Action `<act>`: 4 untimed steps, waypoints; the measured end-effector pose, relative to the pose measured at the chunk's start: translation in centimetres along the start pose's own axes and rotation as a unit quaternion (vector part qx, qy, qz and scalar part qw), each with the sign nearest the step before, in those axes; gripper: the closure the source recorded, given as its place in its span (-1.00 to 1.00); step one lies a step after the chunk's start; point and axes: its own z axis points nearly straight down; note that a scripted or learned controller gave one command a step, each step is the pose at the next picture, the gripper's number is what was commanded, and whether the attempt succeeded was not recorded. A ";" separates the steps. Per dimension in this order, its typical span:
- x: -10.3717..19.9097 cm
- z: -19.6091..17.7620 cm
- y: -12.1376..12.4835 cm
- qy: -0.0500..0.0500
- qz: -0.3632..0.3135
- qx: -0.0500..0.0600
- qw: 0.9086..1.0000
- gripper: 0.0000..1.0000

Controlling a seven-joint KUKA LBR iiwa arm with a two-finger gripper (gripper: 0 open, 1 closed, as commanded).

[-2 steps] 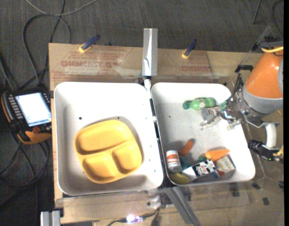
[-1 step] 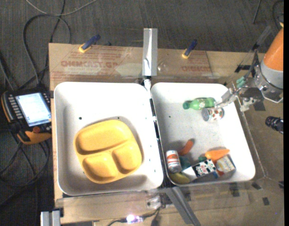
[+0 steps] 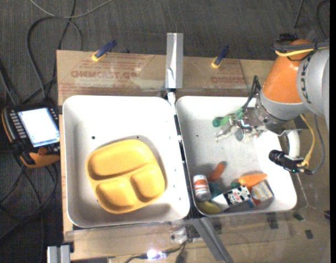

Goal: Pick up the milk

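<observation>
The milk (image 3: pixel 238 195) is a small white carton with black patches. It lies on its side among the clutter at the front of the right bin (image 3: pixel 198 116). My gripper (image 3: pixel 229 128) hangs over the back half of that bin, well behind the milk and apart from it. A green piece (image 3: pixel 221 120) shows at the gripper's tip; I cannot tell whether it is a held item or part of the hand.
Beside the milk lie a red-labelled can (image 3: pixel 200 187), two orange carrot-like pieces (image 3: pixel 216 171) (image 3: pixel 252 178), a tan box (image 3: pixel 262 190) and a yellow item (image 3: pixel 211 206). The left bin (image 3: pixel 75 119) holds a yellow divided tray (image 3: pixel 126 173). A tablet (image 3: pixel 36 126) sits left of the bench.
</observation>
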 end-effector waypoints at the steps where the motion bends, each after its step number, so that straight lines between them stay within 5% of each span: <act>1: -3.4 -3.2 -1.9 -0.002 -0.076 -0.001 0.997 -1.00; 2: -6.8 2.0 4.8 -0.004 -0.048 -0.008 0.999 -1.00; 3: -7.6 -0.1 -2.7 -0.002 -0.122 -0.001 0.993 -1.00; 4: -7.9 2.9 4.1 -0.001 -0.122 -0.002 0.993 -1.00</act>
